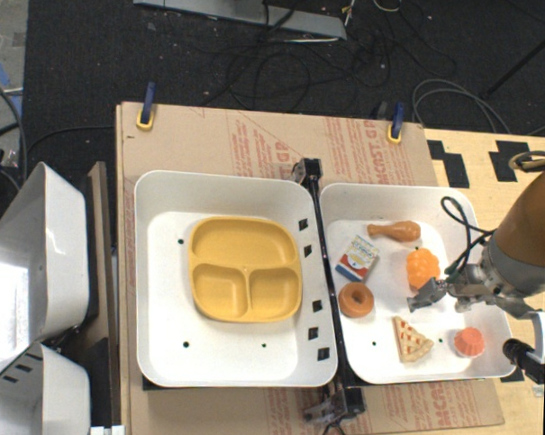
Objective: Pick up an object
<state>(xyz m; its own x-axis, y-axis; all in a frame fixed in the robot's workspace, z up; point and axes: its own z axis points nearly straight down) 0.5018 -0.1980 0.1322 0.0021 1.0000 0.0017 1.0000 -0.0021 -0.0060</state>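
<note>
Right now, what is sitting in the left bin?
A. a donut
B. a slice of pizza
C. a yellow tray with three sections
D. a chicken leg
C: the yellow tray lies alone in the left bin, while the donut, chicken leg and pizza slice all lie in the right bin.

2 white bins. A yellow tray, brown doughnut, orange fruit, tan drumstick, red-and-blue carton, red-topped pizza slice, pinkish-red piece.
</note>
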